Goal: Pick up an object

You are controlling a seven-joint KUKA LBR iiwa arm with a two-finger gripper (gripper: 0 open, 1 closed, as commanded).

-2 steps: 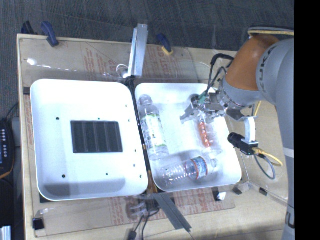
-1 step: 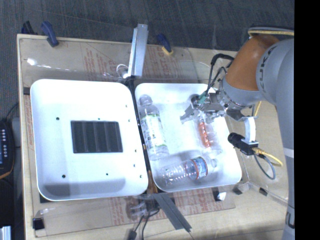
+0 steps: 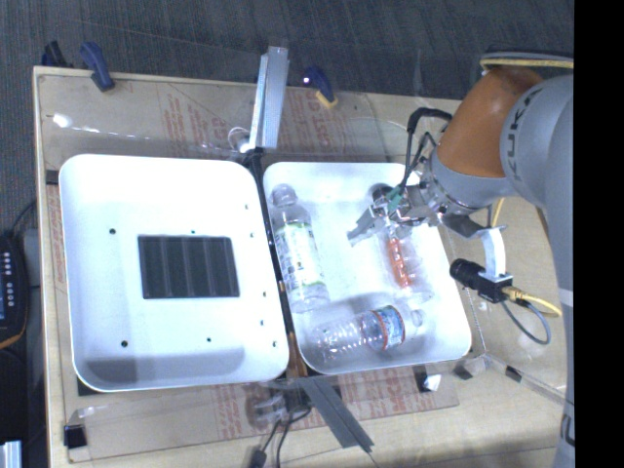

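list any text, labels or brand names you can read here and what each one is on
Nothing can be read for certain.
Bench sheet: rows of red printed lettering, too blurred to read.
Green-label bottle: label print too small.
Blue-label bottle: label print too small.
Red-label bottle, below the tool: label print blurred.

The light is bright and comes from above. The two white bins [image 3: 166,178] shine so much that their floors look flat and washed out. A soft grey shadow lies in the left bin's near corner. The clear bottles [image 3: 297,252] show small glints. The whole picture is a bit grainy and soft.
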